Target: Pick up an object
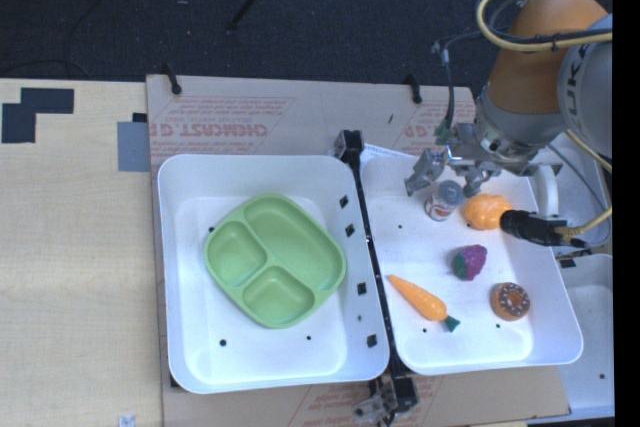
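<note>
My gripper [449, 183] hangs over the far part of the right bin [545, 340], its two fingers spread open with nothing between them. Just below it stands a small red-and-white can [438, 208], close to the fingertips. An orange fruit [486, 212] lies right of the can. Nearer the front are a purple bunch of grapes [467, 261], a carrot [420, 298] and a brown donut [510, 301].
The left bin [190, 335] holds a green divided plate [275, 258]. A black divider [365, 255] runs between the bins. A black-tipped cable end [530, 226] juts into the right bin beside the orange fruit.
</note>
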You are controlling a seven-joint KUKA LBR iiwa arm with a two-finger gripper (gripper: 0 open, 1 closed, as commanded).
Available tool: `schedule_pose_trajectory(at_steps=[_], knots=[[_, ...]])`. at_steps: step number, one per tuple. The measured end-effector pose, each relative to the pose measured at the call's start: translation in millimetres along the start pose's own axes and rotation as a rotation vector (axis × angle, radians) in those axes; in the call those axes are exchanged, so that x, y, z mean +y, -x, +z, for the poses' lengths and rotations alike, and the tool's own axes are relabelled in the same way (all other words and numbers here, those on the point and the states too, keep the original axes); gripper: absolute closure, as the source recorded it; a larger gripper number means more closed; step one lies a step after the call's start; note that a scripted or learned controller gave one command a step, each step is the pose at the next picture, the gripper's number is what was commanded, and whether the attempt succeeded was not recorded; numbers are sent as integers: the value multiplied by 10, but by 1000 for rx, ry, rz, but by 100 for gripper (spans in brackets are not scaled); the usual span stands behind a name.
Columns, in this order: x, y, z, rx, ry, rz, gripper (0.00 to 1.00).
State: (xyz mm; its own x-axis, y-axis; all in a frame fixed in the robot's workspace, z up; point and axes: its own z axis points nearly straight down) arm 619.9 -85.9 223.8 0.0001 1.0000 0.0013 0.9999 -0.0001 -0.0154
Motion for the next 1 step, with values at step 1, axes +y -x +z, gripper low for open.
schedule_pose_trajectory(at_steps=[1], knots=[[24,1,-81,-1,14,-2,0]])
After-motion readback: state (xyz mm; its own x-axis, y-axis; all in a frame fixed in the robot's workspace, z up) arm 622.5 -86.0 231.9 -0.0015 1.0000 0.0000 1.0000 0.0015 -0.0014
